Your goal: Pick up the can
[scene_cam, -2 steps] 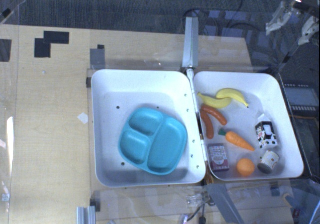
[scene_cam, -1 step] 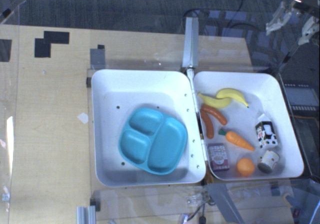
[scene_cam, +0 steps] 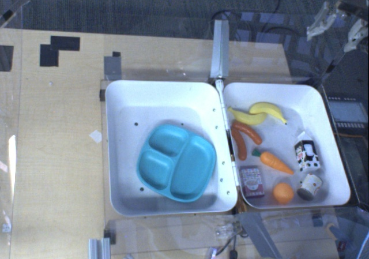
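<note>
Two bins: shallow white plastic trays with rounded corners sat side by side on the pale wooden table, the left bin and the right bin touching along a shared middle rim.
Can: a small cylinder lay on its side in the right bin's near right corner, its pale end facing up and out, just right of the orange ball.
Plate: a glossy turquoise divided plate with three rounded compartments lay tilted in the left bin.
Bananas: two smooth yellow curved pieces lay near the right bin's far wall.
Sausages: two reddish-brown rounded links rested beside the middle rim.
Carrot: a tapered orange toy with a green tip lay mid-bin.
Carton: a small white box with black cow patches stood near the right wall, just behind the can.
Packet: a flat rectangular purple-red packet lay at the near wall.
Orange ball: a round matte orange fruit sat between the packet and the can.
End effector: it hung at the top right, well apart from both bins, pale fingers spread wide with nothing between them.
</note>
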### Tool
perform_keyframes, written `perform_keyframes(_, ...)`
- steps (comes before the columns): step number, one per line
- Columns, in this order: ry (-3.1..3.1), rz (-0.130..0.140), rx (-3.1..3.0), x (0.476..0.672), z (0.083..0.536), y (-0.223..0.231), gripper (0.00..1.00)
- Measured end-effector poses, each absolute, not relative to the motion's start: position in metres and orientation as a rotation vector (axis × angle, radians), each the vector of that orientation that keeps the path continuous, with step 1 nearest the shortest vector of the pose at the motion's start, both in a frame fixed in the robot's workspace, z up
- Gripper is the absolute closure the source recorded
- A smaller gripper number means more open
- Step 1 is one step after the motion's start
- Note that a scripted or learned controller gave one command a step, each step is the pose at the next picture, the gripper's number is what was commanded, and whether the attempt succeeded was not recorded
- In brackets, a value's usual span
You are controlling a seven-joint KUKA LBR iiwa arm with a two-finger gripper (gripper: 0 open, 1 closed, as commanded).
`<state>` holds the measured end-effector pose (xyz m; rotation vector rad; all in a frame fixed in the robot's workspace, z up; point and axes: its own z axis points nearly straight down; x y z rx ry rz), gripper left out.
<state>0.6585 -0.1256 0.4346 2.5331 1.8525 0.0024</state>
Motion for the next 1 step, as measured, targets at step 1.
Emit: perform_keyframes(1, 1.853, 0.002, 2.533, 0.6585, 0.4346, -0.1256, 0.0)
